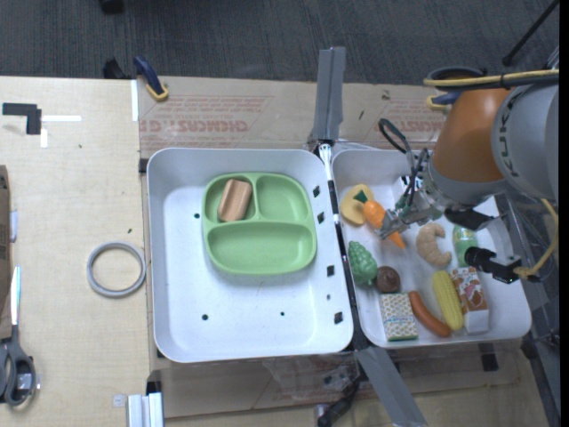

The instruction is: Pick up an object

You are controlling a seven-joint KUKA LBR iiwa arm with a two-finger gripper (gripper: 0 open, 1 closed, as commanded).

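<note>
A pale wooden desk (71, 194) above dark carpet (267, 16) carries two white bins (178, 310); the hand's (397, 222) grip cannot be made out.

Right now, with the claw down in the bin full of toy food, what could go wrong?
1. The claw sits by the orange carrot, with the yellow piece and the croissant close around, so it might pinch two toys or nudge one away.
2. The toys in the right bin are packed tight, so lifting one could tip a neighbor, like the corn.
3. The carrot is small and tapered, so it may slip out.
</note>
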